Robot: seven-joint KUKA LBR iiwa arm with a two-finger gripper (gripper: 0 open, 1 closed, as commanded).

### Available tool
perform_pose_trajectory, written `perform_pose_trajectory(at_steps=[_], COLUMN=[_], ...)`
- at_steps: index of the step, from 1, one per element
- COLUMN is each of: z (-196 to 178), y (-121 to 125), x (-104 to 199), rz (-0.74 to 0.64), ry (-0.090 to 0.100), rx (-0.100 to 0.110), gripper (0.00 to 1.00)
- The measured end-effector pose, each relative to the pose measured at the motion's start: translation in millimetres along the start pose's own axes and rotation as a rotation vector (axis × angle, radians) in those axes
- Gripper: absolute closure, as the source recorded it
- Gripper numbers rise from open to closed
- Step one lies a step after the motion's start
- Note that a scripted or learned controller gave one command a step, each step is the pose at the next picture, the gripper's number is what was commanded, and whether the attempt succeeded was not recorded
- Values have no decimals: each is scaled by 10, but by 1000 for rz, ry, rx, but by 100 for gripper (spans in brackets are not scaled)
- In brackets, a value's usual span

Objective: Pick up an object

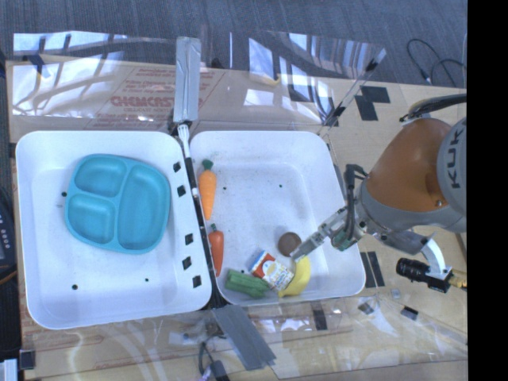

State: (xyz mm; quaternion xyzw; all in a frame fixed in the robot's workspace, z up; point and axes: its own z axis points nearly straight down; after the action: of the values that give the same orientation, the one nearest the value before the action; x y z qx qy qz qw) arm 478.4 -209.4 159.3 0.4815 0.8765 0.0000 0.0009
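At the right bin's (238, 153) near edge lie a green vegetable (247, 283), a small carton (272, 271) and a banana (299, 277). The hand (305, 247) hovers just above them beside a brown ball (289, 241); its grip I cannot tell. Farther left lie two carrots (207, 193).

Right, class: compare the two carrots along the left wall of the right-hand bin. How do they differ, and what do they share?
The upper carrot is a paler orange; the lower carrot is a deeper red-orange. The upper carrot looks somewhat longer than the lower carrot. The upper carrot lies clear of other items, while the lower carrot ends close to the green item. Both lie lengthwise along the wall with green tops pointing toward the far side.
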Motion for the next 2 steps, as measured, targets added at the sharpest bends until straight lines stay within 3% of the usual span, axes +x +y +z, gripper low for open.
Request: perform_pose_trajectory(at_steps=[1,2], z=[632,514], y=[277,294], x=[428,409], rz=[102,100], ry=[-2,-5], rx=[-2,-7], gripper=[0,100])
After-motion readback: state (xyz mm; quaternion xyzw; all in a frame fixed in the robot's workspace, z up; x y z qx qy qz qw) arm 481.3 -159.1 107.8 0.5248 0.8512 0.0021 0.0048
